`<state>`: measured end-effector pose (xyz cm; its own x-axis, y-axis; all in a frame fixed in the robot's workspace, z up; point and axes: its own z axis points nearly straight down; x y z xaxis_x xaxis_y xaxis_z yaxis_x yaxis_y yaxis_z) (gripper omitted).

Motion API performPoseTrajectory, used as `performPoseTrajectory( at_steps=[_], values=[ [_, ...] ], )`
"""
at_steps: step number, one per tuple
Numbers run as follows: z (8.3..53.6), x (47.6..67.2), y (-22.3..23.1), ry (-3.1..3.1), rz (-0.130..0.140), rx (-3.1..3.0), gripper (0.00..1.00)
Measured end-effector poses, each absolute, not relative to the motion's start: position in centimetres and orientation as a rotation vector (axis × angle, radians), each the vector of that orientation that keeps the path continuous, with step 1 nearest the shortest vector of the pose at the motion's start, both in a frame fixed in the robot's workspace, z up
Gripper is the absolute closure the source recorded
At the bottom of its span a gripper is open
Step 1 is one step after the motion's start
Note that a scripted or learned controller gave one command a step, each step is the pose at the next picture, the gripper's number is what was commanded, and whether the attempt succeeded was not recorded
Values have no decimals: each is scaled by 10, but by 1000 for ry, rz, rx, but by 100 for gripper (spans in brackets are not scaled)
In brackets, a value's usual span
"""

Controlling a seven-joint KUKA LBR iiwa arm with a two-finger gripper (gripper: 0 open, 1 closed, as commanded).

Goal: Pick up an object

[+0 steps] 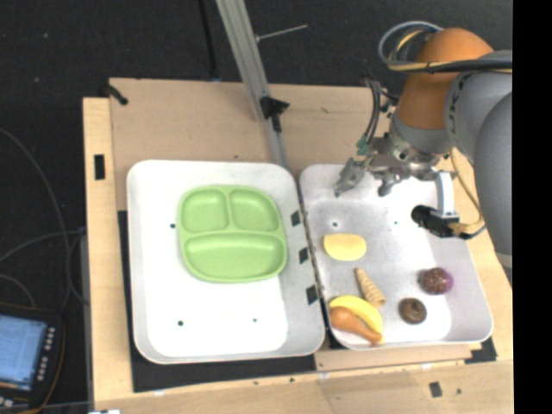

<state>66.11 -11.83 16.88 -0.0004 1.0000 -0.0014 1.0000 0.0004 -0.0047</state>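
Objects for picking lie in the right bin (448, 322), grouped toward its near half: a pale yellow disc-shaped piece (344, 247) sits near the bin's left wall, a tan ridged cone (370, 285) lies just below it, and a yellow banana (360, 311) rests against an orange pear-shaped item (353, 322) at the near left corner, the two touching. A brown ring doughnut (413, 310) sits to the right of these, and a dark purple round item (435, 280) lies just beyond it, near the right wall. The gripper (366, 182) hangs over the far left part of the same bin, well apart from all of the objects, with its two fingers spread wide and nothing between them. The arm (440, 84), grey with an orange section, enters from the right above the bin's far edge. The left bin (155, 317) holds a green divided plate (232, 235) with three compartments, lying flat toward its far half. Both bins rest side by side on the table (172, 115). A slanted metal bar (246, 50) crosses the table's far edge.
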Motion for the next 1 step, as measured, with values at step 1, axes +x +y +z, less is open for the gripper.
performPoseTrajectory(
  at_steps=[1],
  values=[
    [123,660,-127,-2218,6,-2222,0]
  ],
)
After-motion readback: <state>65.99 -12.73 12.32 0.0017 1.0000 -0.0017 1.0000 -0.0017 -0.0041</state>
